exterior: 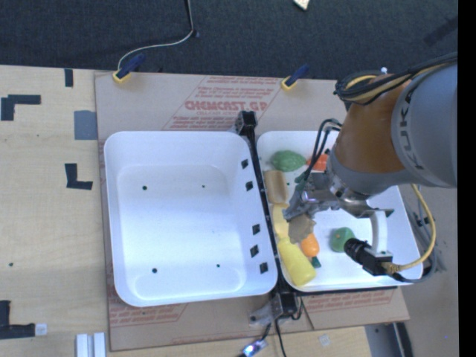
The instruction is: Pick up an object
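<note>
My gripper [300, 213] hangs low over the left half of the right bin [401, 233], above a cluster of small objects. Under and around it lie a tan block [276, 187], a brownish piece [300, 230], an orange ball [309, 245] and a yellow banana-like object [293, 262] along the bin's left wall. A green leafy object [287, 159] sits at the bin's far end and a small green object [341, 238] lies to the right of the gripper. I see nothing clearly held between the fingers.
The left bin [182, 214] stands beside the right one, with a black divider clip [245, 123] at the far end between them. The arm's grey and orange body [387, 136] covers the right bin's far right part. A black cable fitting [366, 255] hangs near the small green object.
</note>
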`<state>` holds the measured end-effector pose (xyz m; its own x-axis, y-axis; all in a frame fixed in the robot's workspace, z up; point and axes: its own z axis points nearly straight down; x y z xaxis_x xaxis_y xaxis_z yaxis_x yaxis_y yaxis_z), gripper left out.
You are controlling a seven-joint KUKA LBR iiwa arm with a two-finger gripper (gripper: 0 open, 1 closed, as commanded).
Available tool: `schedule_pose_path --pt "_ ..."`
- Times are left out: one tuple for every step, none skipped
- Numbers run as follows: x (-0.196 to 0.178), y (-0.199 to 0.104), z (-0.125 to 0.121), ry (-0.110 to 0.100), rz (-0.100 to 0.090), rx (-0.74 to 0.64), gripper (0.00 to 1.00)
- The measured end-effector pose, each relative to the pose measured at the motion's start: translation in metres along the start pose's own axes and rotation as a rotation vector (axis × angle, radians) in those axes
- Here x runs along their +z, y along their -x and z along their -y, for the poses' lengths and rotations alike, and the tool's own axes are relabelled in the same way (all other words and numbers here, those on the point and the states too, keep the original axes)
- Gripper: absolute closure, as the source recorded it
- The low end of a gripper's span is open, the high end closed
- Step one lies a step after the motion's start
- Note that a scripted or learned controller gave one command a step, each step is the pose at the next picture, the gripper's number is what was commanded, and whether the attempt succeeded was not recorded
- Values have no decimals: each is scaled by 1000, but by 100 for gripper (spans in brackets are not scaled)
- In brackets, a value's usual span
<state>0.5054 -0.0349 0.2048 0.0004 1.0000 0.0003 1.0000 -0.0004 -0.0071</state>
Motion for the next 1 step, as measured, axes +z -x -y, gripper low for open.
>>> schedule_pose_path --pt "-51 -53 -10 10 -1 -7 100"
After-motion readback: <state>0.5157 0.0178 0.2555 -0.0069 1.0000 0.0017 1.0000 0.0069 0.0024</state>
